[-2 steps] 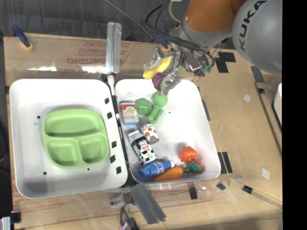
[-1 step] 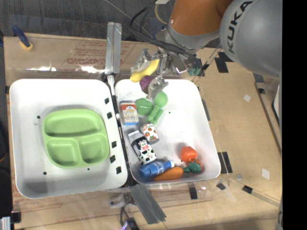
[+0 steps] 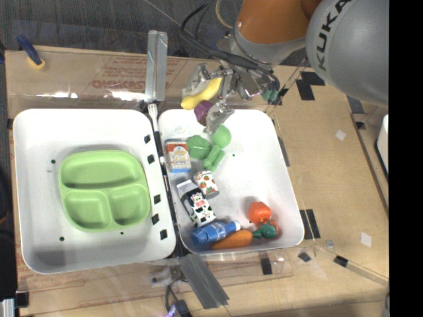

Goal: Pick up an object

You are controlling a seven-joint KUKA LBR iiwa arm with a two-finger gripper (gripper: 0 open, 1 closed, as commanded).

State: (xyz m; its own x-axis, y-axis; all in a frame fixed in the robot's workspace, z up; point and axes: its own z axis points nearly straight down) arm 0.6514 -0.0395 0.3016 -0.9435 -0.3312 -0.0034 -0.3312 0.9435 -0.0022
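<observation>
Claw hovered at top centre of frame, over right bin's upper-left corner | pinched a yellow banana with a purple piece just below | green toy lay beneath in bin | green divided tray sat in left bin on desk.

One fixed camera looks down at a slant on my tabletop (both white bins fit in frame); my arm enters from the right.
</observation>
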